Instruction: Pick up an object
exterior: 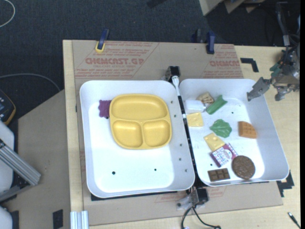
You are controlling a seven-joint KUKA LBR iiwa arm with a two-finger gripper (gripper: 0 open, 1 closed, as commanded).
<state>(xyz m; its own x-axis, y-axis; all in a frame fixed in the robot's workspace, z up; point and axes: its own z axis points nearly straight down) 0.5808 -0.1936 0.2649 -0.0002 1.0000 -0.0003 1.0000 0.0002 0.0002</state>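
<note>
The right bin (271,128) holds several toy foods: a cracker (206,98), a green pod (215,105), a white piece (193,105), two yellow cheese wedges (195,119), a green leaf (220,127), an orange waffle (247,129), a purple wrapper (223,154), a brown cookie (243,167) and a chocolate bar (218,175). My gripper (264,94) hangs over the bin's far right corner. It is open, with nothing between its fingers, well above and to the right of the waffle.
The left bin (95,166) carries a yellow divided plate (141,120) with a purple piece (104,108) at its left side. A black divider (183,123) runs between the bins. Clamps (101,42) sit on the bench's far edge.
</note>
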